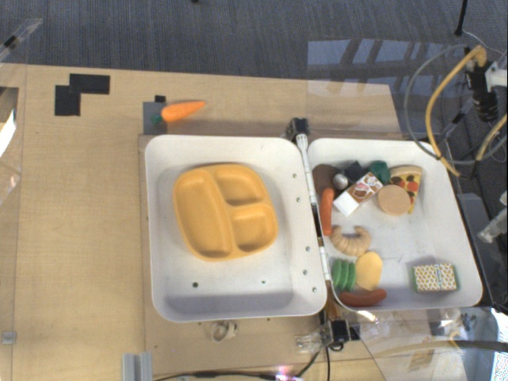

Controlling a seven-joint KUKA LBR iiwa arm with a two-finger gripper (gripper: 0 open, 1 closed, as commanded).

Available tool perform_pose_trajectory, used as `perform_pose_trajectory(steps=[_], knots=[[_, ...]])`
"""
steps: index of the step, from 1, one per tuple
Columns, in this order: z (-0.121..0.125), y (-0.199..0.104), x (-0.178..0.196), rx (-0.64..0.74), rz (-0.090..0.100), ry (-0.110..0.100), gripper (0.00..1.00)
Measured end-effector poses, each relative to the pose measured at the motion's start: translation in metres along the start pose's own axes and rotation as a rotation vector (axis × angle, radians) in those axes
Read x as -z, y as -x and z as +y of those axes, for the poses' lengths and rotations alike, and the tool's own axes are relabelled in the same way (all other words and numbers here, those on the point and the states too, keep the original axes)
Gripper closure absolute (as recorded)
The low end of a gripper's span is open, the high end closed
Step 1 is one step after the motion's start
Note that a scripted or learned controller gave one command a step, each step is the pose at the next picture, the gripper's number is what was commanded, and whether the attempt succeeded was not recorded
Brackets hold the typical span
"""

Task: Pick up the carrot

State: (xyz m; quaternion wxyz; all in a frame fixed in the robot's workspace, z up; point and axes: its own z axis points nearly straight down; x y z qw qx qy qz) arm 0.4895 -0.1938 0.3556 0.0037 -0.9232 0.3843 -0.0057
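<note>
Nothing has started as far as I can judge. The carrot lies on the bare bench, outside the left bin at about eleven o'clock from its yellow tray. As for the gripper, open or closed, I cannot tell. The whole pick remains.

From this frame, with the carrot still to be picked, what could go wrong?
1. The carrot lies on the bench outside both bins, beyond the left bin; a grasp aimed inside a bin would likely miss it.
2. It lies against a small grey block, which may obstruct the fingers.
3. The orange-red piece in the crowded right bin could be mistaken for it.
</note>
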Motion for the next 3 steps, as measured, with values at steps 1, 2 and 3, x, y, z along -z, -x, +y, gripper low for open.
perform_pose_trajectory(steps=[1, 2, 3], knots=[[0.0, -0.006, 0.026, -0.162, 0.001, 0.0, 0.0], [0.003, 0.0, -0.035, 0.019, -0.009, 0.006, 0.0], [-0.034, -0.038, -0.013, -0.091, -0.002, 0.001, 0.0]])
